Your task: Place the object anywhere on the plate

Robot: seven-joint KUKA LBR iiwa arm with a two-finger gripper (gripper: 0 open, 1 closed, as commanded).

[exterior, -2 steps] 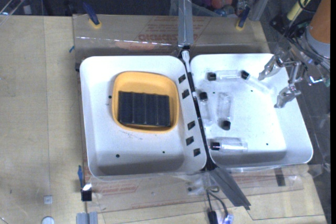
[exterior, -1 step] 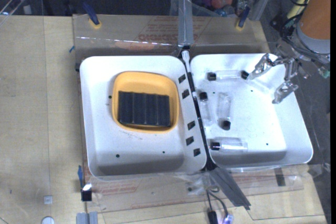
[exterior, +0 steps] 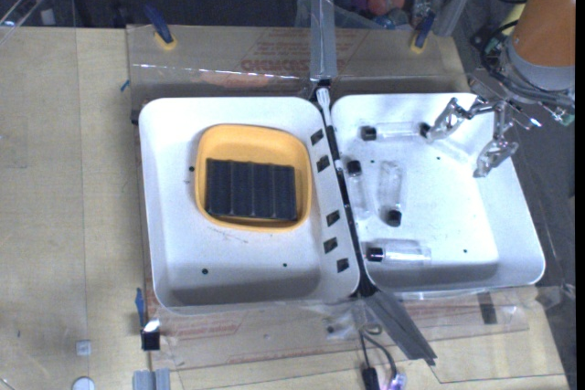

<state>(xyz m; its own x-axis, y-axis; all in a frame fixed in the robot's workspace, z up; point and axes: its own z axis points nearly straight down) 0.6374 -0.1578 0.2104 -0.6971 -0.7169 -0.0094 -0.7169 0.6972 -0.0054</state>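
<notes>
4 clear tubes (exterior: 391, 131) lie in the right bin (exterior: 512, 233); 1 yellow plate (exterior: 250, 142) left; gripper (exterior: 471, 134) fingers spread, empty.

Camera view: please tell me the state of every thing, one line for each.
Yellow plate: in the left bin, bearing a dark ribbed block.
Clear tubes: four, lying flat in the right bin.
Gripper: above the right bin, holding nothing.

the left bin (exterior: 164, 196) holds a yellow plate (exterior: 251, 142) with a dark ribbed block (exterior: 253, 190) lying on it. the right bin (exterior: 512, 233) holds several clear tubes with black caps (exterior: 391, 194) — scattered, apart from each other. the gripper (exterior: 471, 134) hangs over the right bin's far corner — fingers spread, nothing between them.
</notes>
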